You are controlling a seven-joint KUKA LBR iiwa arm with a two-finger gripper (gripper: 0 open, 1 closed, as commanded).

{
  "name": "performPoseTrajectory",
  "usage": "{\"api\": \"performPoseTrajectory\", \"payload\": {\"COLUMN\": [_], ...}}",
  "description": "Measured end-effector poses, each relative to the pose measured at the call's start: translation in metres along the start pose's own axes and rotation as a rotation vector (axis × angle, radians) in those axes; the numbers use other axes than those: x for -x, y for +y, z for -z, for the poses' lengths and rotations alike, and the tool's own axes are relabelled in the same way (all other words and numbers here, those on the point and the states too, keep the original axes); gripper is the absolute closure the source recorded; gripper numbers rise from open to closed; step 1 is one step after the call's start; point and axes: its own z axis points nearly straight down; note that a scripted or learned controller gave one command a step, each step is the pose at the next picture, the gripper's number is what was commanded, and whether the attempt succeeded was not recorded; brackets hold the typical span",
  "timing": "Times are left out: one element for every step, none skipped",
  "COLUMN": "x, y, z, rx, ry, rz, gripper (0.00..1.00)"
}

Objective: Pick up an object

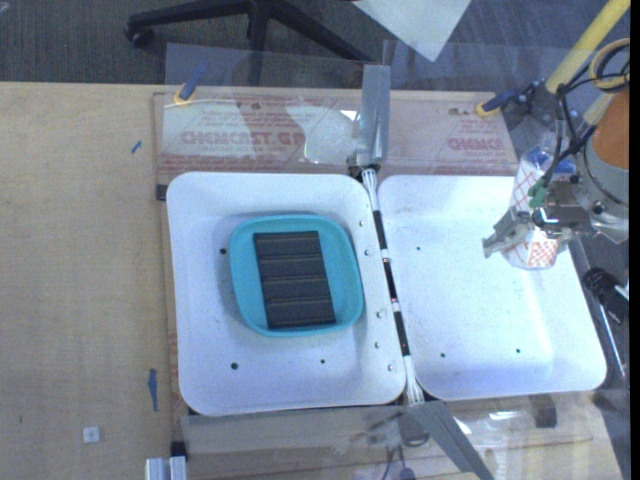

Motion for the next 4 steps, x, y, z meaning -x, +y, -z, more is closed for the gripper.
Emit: {"api": "performPoseTrajectory", "payload": {"x": [0.054, 0.091, 0.092, 0.104], "y": [0.031, 0.072, 0.073, 0.053], "z": [-0.085, -0.174, -0.167, -0.131], "rx": [0.001, 0.006, 0.006, 0.005], "ry": [0.0, 0.007, 0.008, -0.002], "rz": [0.008, 0.007, 0.007, -0.009], "gripper": [0.0, 0.0, 1.0, 1.0]}}
